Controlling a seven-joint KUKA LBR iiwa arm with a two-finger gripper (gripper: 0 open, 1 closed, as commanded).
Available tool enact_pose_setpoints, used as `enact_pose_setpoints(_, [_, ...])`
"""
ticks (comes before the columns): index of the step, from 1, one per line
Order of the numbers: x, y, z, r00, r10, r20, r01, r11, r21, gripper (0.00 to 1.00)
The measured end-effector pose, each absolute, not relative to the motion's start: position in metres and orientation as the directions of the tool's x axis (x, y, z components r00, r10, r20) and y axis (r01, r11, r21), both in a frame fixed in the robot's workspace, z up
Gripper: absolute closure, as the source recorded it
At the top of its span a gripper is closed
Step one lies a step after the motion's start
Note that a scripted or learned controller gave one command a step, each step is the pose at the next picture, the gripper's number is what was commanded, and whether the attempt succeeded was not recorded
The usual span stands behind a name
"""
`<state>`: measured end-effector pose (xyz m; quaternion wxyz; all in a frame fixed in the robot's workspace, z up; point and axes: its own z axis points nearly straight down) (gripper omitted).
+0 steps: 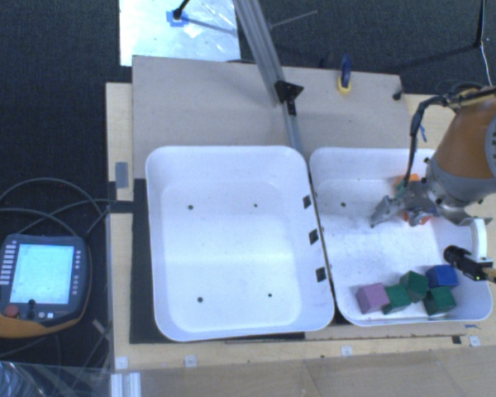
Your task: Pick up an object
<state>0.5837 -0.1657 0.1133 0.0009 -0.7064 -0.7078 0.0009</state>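
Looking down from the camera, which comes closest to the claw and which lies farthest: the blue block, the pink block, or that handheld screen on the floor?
1. Blue block, in the right bin's near corner, closest to the claw.
2. Pink block, beside the green blocks along the same bin's near wall, a little farther.
3. Handheld screen, far left off the bench, farthest.

Bench with two shallow white bins side by side. Left bin point(231, 238), centre of frame: bare white floor with four small dark dots. Right bin point(355, 246), right of centre: near its lower right corner a cluster of blocks, touching or just beside one another: pink block point(370, 297), green block point(413, 284), blue block point(441, 275), further green blocks point(439, 301) beside them. Arm point(471, 151), grey with orange band, at the right edge. Gripper point(388, 209) low over the right bin's upper middle; orange object point(419, 215) just beside it, shape unclear. Teach pendant point(37, 284) with lit screen, lower left, on dark floor, cables looped around it.
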Motion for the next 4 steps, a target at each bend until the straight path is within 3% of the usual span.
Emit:
enact_pose_setpoints(1, [0.586,-0.166,0.127,-0.004,1.0,0.0,1.0,0.004,0.004,1.0])
enact_pose_setpoints(4, [0.595,-0.174,0.294,-0.006,1.0,-0.003,1.0,0.006,0.01,1.0])
